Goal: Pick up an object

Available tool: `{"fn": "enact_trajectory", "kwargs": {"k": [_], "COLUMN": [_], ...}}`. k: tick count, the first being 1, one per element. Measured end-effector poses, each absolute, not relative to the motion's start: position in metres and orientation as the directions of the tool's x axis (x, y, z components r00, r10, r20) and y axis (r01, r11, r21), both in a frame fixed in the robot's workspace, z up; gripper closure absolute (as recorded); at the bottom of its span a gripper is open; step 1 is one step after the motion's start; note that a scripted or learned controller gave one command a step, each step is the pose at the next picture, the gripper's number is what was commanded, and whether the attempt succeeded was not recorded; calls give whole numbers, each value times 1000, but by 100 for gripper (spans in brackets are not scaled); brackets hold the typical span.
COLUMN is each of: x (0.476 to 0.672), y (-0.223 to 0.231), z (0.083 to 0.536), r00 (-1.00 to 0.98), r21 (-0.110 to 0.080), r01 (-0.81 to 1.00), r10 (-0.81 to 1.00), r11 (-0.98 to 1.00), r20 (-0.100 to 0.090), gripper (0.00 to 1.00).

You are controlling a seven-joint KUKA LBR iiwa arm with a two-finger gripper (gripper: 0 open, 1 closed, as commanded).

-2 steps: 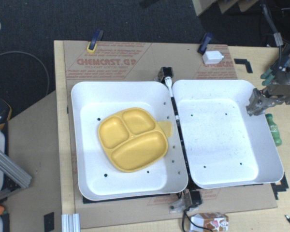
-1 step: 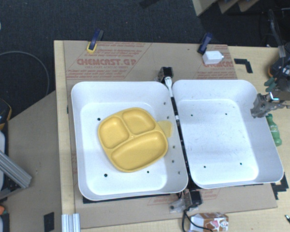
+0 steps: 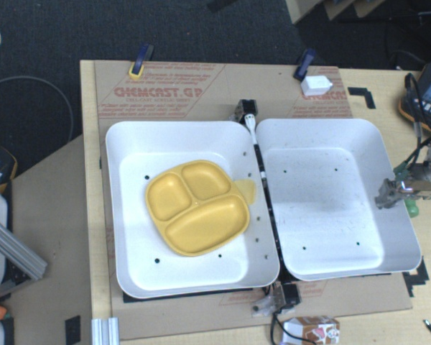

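Note:
A yellow plate (image 3: pixel 197 207) with three compartments lies flat in the left white bin (image 3: pixel 129 157), a little right of the bin's middle. A paler yellow bit (image 3: pixel 246 190) sticks out at the plate's right edge, close to the bin's right wall; I cannot tell whether it belongs to the plate.
The right white bin (image 3: pixel 330 131) sits beside the left one, with a black strip (image 3: pixel 262 185) between them. A small metal fitting with a green piece (image 3: pixel 402 192) and cables sits at the right bin's right rim. A white block (image 3: pixel 316 85) and clamps lie on the cardboard behind.

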State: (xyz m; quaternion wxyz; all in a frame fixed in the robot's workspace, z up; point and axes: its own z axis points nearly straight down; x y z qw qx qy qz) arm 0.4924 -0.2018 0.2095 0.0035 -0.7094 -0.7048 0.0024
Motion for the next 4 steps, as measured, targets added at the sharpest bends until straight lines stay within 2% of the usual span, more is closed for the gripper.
{"fn": "enact_trajectory", "kwargs": {"k": [1, 2, 4], "x": [485, 514, 524], "y": [-225, -224, -224], "z": [226, 246, 236], "r00": [2, -2, -1], "r21": [3, 6, 3], "r01": [1000, 1000, 1000], "r10": [1000, 1000, 1000], "r11": [-2, 2, 1], "r20": [-3, -4, -2], "gripper": [100, 100, 100]}}
